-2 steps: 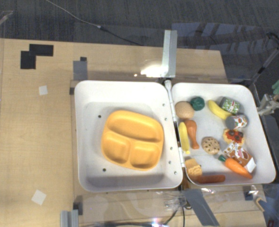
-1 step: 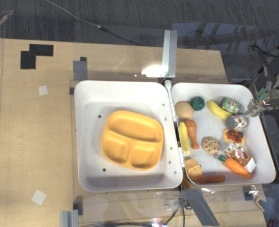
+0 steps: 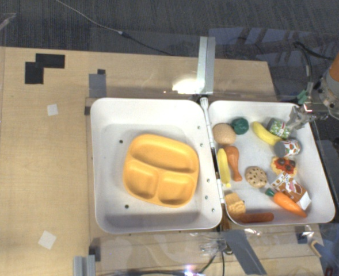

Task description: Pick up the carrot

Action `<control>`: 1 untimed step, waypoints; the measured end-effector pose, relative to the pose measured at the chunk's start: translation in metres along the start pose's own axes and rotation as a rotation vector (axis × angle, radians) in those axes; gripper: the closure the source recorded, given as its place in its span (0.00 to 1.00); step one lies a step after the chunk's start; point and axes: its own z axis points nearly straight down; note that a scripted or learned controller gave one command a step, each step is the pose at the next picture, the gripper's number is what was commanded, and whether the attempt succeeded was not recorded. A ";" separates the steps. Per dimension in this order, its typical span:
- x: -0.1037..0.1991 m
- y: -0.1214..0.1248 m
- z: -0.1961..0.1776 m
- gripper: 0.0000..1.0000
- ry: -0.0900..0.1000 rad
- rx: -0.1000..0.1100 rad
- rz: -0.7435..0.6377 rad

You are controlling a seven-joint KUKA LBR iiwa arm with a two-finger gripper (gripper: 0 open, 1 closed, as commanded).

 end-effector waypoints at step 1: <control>-0.002 0.050 -0.008 1.00 -0.001 -0.004 0.217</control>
